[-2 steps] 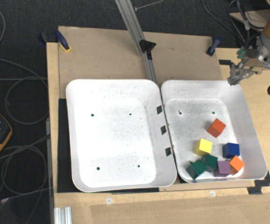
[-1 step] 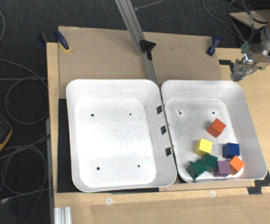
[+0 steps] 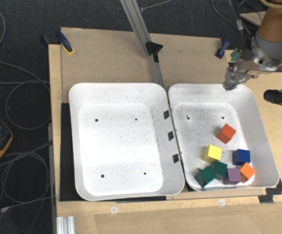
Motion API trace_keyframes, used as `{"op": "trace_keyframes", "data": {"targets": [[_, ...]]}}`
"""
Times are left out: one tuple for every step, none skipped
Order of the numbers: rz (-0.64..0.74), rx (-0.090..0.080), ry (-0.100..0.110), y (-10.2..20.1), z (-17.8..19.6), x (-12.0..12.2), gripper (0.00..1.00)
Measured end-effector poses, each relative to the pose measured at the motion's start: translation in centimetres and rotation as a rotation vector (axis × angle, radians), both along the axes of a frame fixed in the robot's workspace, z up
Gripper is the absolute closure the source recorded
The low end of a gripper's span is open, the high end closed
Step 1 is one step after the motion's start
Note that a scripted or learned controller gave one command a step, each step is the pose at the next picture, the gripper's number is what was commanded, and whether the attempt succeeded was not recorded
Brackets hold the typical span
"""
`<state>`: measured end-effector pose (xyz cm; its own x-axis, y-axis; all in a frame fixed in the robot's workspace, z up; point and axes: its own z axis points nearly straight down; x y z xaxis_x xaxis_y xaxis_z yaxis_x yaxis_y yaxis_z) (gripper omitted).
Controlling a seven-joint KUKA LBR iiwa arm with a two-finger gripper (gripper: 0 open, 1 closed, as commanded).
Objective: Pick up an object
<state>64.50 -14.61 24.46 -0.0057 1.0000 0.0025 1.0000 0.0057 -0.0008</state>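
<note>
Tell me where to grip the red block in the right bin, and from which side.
Take the red block from straight above, fingers closing on two opposite flat sides. It sits apart from the yellow block and the rest, with bare bin floor all round it, so either pair of sides looks reachable. The gripper hangs over the bin's far rim.

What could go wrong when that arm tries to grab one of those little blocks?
The gripper hangs over the right bin's far rim, well away from the blocks. The green, purple, blue and orange blocks crowd the near corner, so fingers may nudge neighbours or hit the wall.
</note>
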Motion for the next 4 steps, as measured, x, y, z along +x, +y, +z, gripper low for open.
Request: {"op": "trace_keyframes", "data": {"targets": [[-0.001,0.000,0.000,4.2,-0.3,-1.8,1.00],[-0.001,0.000,0.001,8.4,-0.1,-3.4,1.00],[0.001,0.000,0.001,13.9,-1.0,-4.3,1.00],[0.001,0.001,0.001,19.1,-0.4,-6.9,1.00]]}}
